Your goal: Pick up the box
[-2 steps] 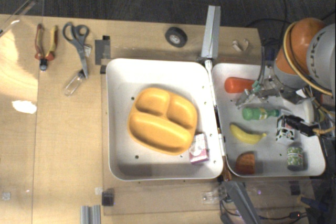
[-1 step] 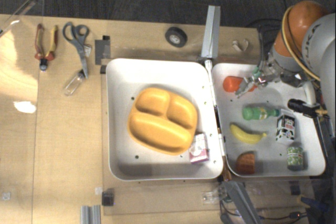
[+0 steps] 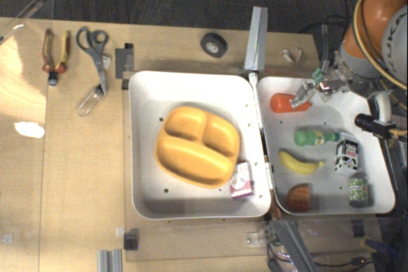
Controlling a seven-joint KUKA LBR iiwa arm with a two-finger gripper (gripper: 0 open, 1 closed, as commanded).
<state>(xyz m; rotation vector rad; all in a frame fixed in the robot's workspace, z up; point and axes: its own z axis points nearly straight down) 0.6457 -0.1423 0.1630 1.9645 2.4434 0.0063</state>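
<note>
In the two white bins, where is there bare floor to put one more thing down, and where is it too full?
Left bin: bare strips left of the yellow tray and along the near wall; the pink box crowds the near right corner. Right bin: crowded by bottle, banana and can; small gap at the middle.

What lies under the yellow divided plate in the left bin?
The yellow plate rests on the white floor of the left bin. A small pink box leans at its lower right edge, partly tucked beneath the rim. Anything else under the plate is covered.
</note>
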